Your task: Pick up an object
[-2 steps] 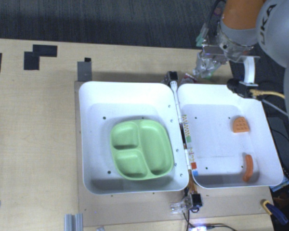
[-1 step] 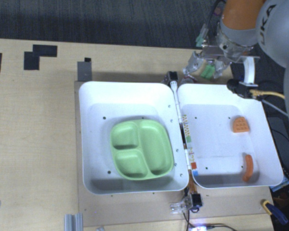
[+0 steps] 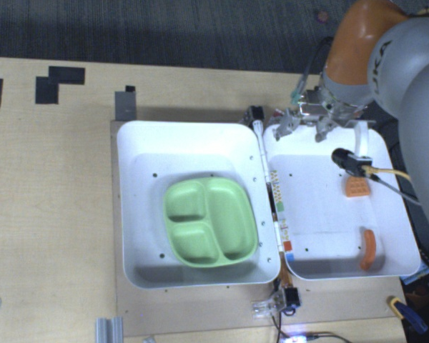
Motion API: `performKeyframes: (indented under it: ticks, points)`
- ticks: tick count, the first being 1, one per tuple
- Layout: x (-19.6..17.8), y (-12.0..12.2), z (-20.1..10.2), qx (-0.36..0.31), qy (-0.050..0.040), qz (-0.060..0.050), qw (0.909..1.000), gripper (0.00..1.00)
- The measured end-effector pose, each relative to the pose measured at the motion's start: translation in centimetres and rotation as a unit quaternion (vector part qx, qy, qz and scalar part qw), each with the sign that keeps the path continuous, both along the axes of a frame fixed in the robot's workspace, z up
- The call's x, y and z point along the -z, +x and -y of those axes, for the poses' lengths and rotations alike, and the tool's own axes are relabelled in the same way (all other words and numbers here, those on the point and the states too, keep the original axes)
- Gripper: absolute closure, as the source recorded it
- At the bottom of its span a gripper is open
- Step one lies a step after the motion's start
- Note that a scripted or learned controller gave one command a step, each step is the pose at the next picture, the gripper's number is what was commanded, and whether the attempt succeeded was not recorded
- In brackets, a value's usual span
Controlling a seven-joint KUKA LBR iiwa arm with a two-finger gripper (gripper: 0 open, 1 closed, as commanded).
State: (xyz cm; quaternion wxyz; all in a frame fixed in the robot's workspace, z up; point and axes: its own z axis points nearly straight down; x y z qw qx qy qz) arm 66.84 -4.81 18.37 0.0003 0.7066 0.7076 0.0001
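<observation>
Pale wood desk (image 3: pixel 50 213): carries two white bins side by side; black patches at its far left edge bear no writing.
Left bin (image 3: pixel 139 156): holds one green divided plate (image 3: pixel 211 220), three compartments, lying flat at the centre. It is probably light, stiff, smooth plastic; its rim is the only hold, and an awkward one.
Strip between bins (image 3: pixel 275 206): small coloured marks, too small to read.
Jaws: released and empty, above the far left corner of the right bin (image 3: pixel 307 191), well apart from its contents.
Tan square piece (image 3: pixel 356 186): waffle-like, flat on the floor of the right bin near its right wall. It looks light and low; take it across opposite edges.
Orange sausage-shaped piece (image 3: pixel 370 249): near corner, beside the right wall. It looks light, rounded and likely to roll; pinch it across the middle.
Arm (image 3: pixel 407 56): dark lettering, not legible.
</observation>
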Motion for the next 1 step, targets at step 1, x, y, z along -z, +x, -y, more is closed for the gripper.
performKeyframes:
  ticks: [1]
  points:
    - [6.8,-0.26,3.89,0.0,0.0,0.0,1.0,0.0]
